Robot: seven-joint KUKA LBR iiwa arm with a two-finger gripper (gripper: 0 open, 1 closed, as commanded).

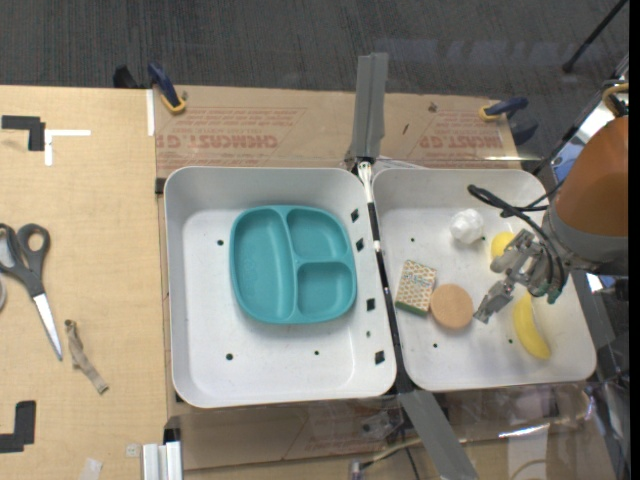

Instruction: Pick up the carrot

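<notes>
Arm: the grey arm with its orange band [603, 183] reaches in from the right, over the right bin [470, 376].
Gripper: the gripper [506, 282] hangs low over the right half of that bin, between a small yellow piece [501, 244] and a banana [530, 330].
Gripper state: cannot tell whether it is spread or pressed together; nothing is seen pinched in it.
Carrot: cannot tell for sure which item it is. The only orange-toned piece is a round tan disc [452, 306] on the floor of the right bin, just left of the gripper's tip and touching a speckled square packet [415, 286].
Other items in right bin: a crumpled white lump [466, 227] near the back, apart from the rest.
Left bin: the left bin [182, 288] holds a teal divided plate [293, 265] lying flat.
Bench: scissors [30, 273] lie well to the left on the board, with blue clamps [168, 88] at the back edge.
</notes>
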